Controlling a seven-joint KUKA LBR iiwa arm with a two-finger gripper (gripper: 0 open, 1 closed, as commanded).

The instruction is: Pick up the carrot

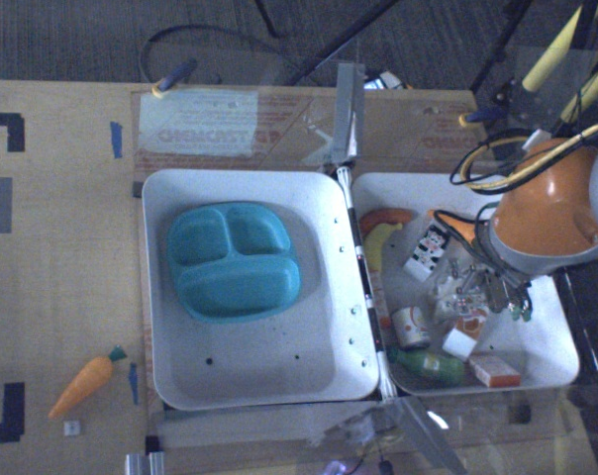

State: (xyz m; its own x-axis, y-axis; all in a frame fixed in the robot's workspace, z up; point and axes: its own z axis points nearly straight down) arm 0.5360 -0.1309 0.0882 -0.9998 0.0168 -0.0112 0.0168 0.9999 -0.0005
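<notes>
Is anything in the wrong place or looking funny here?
Yes. A carrot lies on the bench, outside both bins, left of the left bin that holds the blue tray. The gripper is over the right bin, among the other small things, far from that carrot.

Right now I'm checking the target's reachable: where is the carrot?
The carrot lies on the bench at the camera view's lower left, outside both bins, just left of the left bin holding the blue tray.

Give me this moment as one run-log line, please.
gripper: over right bin, among clutter | carrot: on bench, left of left bin, untouched | blue divided plate: in left bin
</notes>
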